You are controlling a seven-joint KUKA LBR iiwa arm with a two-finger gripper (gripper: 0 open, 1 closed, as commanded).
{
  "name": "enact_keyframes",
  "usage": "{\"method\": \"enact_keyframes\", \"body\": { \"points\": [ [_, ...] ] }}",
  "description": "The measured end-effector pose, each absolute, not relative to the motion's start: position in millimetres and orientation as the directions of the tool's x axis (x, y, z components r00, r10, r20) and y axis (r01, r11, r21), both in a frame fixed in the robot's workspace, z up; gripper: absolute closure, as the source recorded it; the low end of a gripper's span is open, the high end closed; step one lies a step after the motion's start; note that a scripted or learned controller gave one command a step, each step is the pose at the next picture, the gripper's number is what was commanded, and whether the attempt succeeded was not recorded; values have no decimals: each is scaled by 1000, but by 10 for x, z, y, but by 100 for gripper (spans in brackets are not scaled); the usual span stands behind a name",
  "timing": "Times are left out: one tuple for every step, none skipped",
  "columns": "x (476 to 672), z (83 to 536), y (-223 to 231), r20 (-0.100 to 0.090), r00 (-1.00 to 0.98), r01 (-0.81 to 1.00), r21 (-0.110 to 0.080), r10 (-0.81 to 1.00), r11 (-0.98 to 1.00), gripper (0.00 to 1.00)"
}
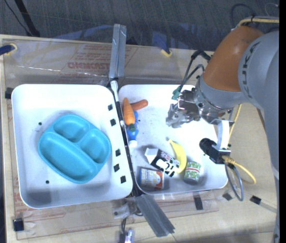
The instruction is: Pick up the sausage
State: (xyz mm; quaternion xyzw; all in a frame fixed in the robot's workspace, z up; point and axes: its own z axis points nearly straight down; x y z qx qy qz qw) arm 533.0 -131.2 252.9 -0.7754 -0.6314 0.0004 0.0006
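Nearest the camera, at the front wall of the right bin (211, 185), a tin can (150, 177) lies on its side, in front of the banana (178, 156) and to its left. A small green-and-white cup (192, 171) stands just in front of the banana's near end, to its right. A black-and-white patterned toy (166, 165) lies touching the banana's left side, between it and the can.

The banana itself lies lengthwise in the front half of the bin, curving from near to far. Well to its left, across the divider, the blue divided plate (74, 147) sits in the left bin (21, 100), filling much of its floor. A small blue object (132, 131) rests against the divider, left of the banana and a little beyond it.

My gripper (176, 115) hangs over bare white floor just beyond the banana's far tip, apart from it. It looks blurred and bunched under my wrist, and I cannot tell whether it is released or clenched; I see nothing held in it. My grey arm with its orange band (224, 65) comes in from beyond the banana and to its right.

Farther still, a carrot (128, 113) lies along the divider, beyond the banana and well to its left. The sausage (140, 104), reddish and short, lies at the carrot's far end, touching or nearly touching it. It is the farthest thing from the banana in this bin, and it sits clearly left of my gripper, apart from it.
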Motion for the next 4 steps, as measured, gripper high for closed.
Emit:
{"method": "enact_keyframes", "body": {
  "points": [
    [4937,2314,-1702,0,186,983,-3,983,-186,100],
    [5221,2129,-1355,1,100,995,-4,995,-100,100],
    [5231,2224,-1349,1,94,996,-5,996,-94,100],
    [5241,2319,-1344,1,88,996,-6,996,-88,100]
  ]
}}
